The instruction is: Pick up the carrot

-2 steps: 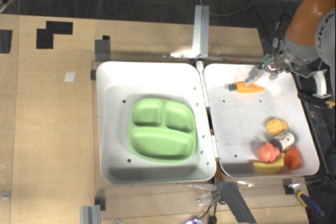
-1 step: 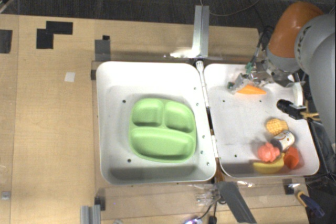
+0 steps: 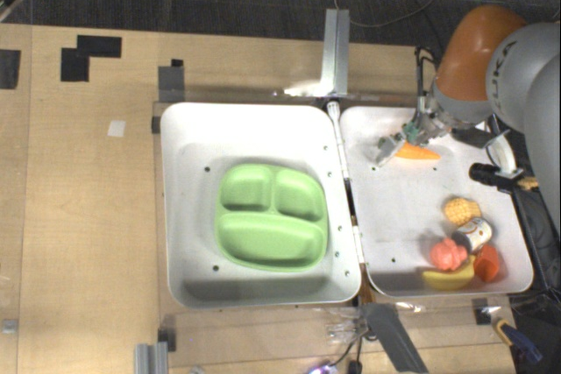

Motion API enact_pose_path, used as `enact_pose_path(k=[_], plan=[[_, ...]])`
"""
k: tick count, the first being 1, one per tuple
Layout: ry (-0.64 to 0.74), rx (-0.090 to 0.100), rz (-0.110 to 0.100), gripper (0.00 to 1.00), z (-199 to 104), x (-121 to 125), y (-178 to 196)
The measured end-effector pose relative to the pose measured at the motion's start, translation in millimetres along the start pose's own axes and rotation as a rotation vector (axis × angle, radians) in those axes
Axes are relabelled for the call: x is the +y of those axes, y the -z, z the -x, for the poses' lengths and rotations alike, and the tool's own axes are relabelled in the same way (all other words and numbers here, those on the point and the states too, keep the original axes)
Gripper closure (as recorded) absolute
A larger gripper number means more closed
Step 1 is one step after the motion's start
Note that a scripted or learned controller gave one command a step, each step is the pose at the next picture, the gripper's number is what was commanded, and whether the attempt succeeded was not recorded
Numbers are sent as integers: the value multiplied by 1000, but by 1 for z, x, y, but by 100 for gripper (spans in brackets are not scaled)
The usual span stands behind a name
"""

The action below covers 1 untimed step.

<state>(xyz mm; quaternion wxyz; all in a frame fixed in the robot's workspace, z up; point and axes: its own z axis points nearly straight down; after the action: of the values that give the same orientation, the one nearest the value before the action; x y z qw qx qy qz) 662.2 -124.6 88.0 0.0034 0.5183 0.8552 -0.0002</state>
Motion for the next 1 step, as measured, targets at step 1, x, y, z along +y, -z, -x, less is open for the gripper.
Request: enact_pose_path(k=[1], plan=[[5,-1,10,100,-2,5,12]])
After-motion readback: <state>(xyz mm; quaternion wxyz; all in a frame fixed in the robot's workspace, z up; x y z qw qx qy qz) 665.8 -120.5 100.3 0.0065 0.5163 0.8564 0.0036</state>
